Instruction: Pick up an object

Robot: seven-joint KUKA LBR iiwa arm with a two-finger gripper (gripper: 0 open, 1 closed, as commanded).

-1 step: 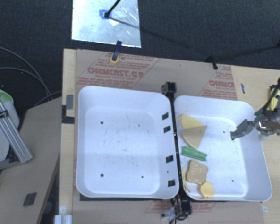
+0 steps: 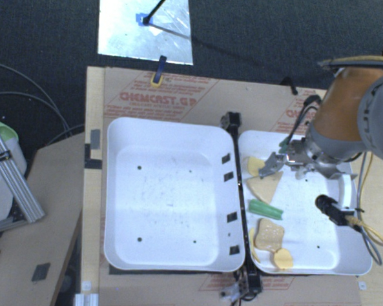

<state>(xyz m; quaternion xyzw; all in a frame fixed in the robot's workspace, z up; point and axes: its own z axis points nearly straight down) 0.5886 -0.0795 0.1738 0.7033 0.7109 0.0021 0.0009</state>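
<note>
My gripper [image 2: 269, 168] hangs over the upper left part of the right bin [image 2: 315, 254], at the end of the grey and orange arm [image 2: 349, 107]. Right beside and below it lie pale yellow flat pieces [image 2: 259, 184], partly covered by the gripper. Whether it touches them is not visible. A green stick [image 2: 266, 209] lies a little lower, near the bin's left wall. Below that sit a tan bread-like chunk [image 2: 268, 235] and a small yellow round piece [image 2: 283, 258] at the front left corner.
The left bin [image 2: 169, 199] stands beside the right one, with a black divider [image 2: 240, 197] between them. A black part with a yellow cable [image 2: 335, 211] hangs over the right bin's right side. Cardboard [image 2: 182, 100] lies under both bins.
</note>
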